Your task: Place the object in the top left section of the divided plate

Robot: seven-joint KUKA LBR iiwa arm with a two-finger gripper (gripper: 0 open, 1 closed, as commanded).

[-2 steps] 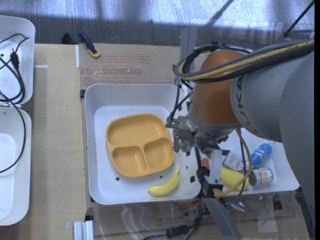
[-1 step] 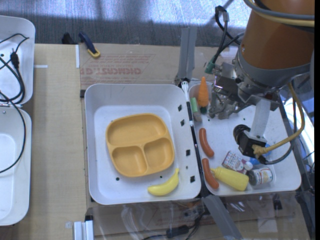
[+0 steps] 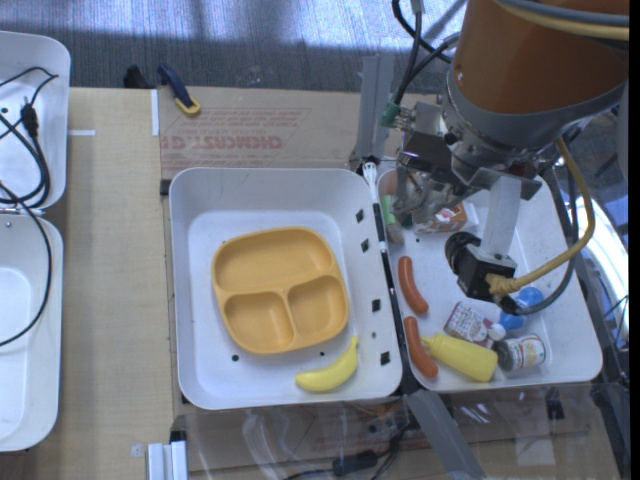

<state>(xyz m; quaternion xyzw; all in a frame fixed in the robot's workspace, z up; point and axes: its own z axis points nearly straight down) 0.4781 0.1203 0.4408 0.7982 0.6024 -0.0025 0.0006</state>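
The yellow plate [image 3: 281,290] has nothing in it yet. The gripper [image 3: 432,203] hangs over the right bin [image 3: 575,308], at three o'clock. I cannot tell its state.

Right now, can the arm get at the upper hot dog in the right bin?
Probably yes. The upper red hot dog lies bare on the right white bin's floor, apart from the lower red hot dog and yellow mustard bottle. The gripper hangs just above it; nothing covers it.
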